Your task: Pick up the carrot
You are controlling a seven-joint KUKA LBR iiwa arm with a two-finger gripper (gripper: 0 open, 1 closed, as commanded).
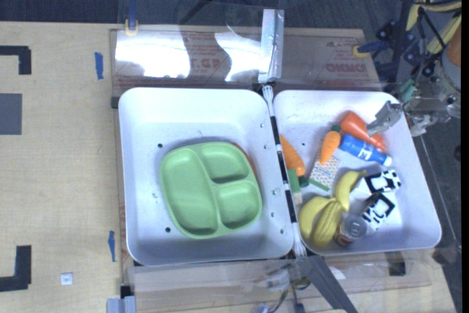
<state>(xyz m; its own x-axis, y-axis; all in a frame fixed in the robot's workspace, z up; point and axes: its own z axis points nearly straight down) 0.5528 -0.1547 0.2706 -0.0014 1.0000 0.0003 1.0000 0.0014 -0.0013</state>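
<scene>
Right bin crowded, carrot untouched

Nearest, bananas (322, 218) are heaped in the right bin (421, 190); farther in, the carrot (329, 146) is seen lying beside a blue tube (363, 150). The gripper (388, 113) is poised near the far right rim, its fingers apart and holding nothing.

Small orange carrot (329, 147) lies slanted in the right bin (425, 231).

2 white bins (139, 179), 1 green tray (211, 189), 3 carrots (328, 146), 1 banana bunch (326, 212), 1 blue tube (363, 150).
</scene>
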